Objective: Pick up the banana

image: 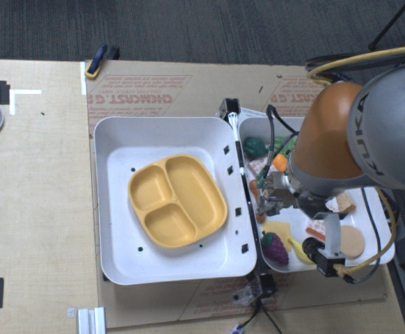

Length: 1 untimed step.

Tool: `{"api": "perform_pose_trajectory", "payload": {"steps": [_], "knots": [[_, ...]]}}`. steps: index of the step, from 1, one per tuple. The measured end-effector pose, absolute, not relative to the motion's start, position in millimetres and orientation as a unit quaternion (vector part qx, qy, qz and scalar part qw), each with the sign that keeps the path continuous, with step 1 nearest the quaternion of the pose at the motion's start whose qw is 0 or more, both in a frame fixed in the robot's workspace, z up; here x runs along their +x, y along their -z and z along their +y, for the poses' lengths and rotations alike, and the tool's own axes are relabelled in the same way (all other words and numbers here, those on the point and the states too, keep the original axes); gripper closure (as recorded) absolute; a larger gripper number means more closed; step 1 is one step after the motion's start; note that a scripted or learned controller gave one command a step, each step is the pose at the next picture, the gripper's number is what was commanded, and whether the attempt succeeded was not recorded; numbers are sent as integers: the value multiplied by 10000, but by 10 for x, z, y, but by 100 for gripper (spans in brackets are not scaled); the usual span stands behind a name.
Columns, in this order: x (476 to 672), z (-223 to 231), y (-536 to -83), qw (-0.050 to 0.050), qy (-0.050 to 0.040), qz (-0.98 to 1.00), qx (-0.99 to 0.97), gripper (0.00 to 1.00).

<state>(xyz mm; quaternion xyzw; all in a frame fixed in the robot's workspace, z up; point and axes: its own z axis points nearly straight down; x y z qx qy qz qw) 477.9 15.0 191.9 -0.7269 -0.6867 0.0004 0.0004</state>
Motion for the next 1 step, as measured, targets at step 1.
{"api": "perform_pose_trajectory", "payload": {"steps": [1], "knots": [[4780,149,-1920,3,-4,-6868,-7269,0]]}}
